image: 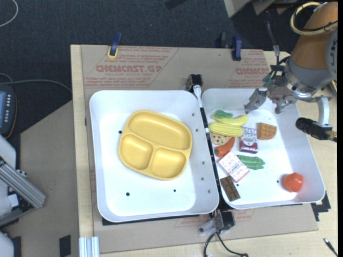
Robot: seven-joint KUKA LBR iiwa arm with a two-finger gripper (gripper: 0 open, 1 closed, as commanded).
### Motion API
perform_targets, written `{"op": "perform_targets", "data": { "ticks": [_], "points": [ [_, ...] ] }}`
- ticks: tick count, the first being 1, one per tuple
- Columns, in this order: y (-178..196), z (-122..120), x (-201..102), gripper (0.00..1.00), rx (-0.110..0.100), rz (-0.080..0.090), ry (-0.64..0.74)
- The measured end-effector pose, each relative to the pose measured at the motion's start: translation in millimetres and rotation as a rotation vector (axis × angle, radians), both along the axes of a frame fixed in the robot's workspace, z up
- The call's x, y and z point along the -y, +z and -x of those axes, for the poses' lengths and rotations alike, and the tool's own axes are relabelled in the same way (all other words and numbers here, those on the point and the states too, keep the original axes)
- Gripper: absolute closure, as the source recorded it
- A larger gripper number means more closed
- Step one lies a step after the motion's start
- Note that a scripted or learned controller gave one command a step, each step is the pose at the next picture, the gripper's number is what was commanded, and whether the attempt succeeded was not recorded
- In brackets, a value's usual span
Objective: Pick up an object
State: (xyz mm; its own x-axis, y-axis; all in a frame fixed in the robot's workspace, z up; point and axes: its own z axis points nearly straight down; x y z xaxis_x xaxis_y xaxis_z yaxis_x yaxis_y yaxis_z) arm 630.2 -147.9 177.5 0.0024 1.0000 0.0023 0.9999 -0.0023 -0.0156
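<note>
Brown board: cardboard-coloured bench top with red printed lettering, carrying both bins; blue clamp and yellow-tipped clamp on its far edge.
Floor: dark carpet beyond the bench, thin pale cable loop at upper left.
Left bin: shallow white plastic bin, holding yellow three-compartment plastic plate near its centre, slightly turned.
Right bin: shallow white plastic bin, touching left bin along a dark seam.
Task objects: clustered in left half of right bin. Yellow toy banana by the seam, green leafy piece just behind it, brown waffle-like piece to its right, small red-and-white packet between them, orange carrot-like piece and round cookie-like piece below the banana, green pod-like piece, white-and-red flat card packet, dark brown chocolate-like bar near the front rim, red-orange round tomato-like toy apart at front right.
Arm: grey with orange band, in from the right over far corner of right bin.
Gripper: two-finger gripper with fingers spread apart, nothing between them, above bare bin floor behind the waffle piece, touching no object.
Surroundings: metal rail at lower left, black cable and connector at front edge between bins.
</note>
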Motion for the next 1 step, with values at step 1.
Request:
{"op": "perform_targets", "data": {
  "ticks": [1],
  "points": [
    [9.3, -3.4, -0.3, 0.00, 0.015, 0.002, 0.003]
  ]
}}
